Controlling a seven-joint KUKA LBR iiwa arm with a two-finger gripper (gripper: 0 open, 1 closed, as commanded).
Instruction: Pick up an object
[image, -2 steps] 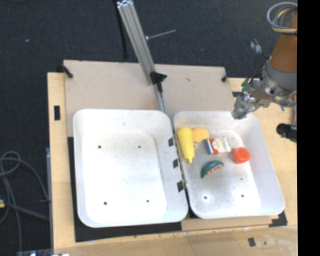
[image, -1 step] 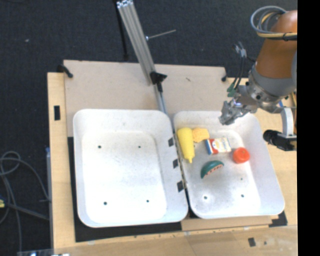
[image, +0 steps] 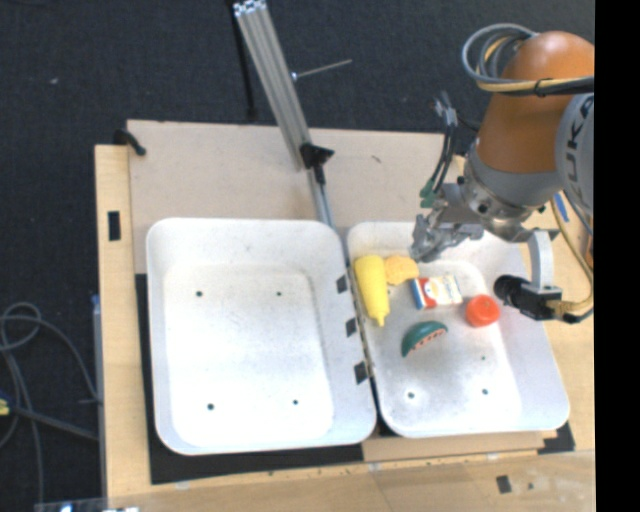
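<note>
Five toys crowd right bin (image: 530, 395), hand (image: 428, 243) possibly above yellow lump (image: 402, 268)

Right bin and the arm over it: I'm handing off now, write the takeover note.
Gripper: hovering over the right bin's far edge, beside the yellow lump; nothing seen between its fingers.
In the right bin: banana along the left wall, small carton, orange ball, watermelon slice.
Left bin: no objects.
Done: nothing picked.
Left: grasp one object and lift.

White bins (image: 245, 420) w/ black specks — yellow banana (image: 372, 287), orange ball (image: 482, 311), green-red melon slice (image: 424, 339).
</note>
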